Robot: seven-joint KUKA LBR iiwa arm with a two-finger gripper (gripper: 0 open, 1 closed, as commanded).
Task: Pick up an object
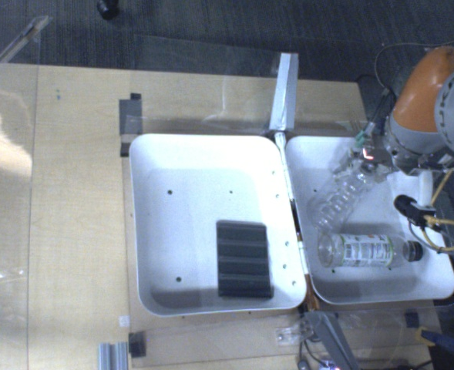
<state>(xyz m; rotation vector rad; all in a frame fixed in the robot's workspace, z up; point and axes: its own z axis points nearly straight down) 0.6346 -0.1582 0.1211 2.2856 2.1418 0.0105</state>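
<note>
Bottles in the right bin (442, 284), arm at its far right corner

Labelled clear bottle (363, 250) lies on its side near the front wall, likely light, smooth, prone to roll; take it across the label. A second clear bottle (342, 195) lies slantwise above it. Gripper (374, 154) state: cannot tell

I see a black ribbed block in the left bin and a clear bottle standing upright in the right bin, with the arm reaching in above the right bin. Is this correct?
Not quite. In the camera view the clear bottle lies on its side in the right bin, its dark cap pointing right; it does not stand upright. The rest holds: the black ribbed block is in the left bin, and the arm reaches in above the right bin.
</note>
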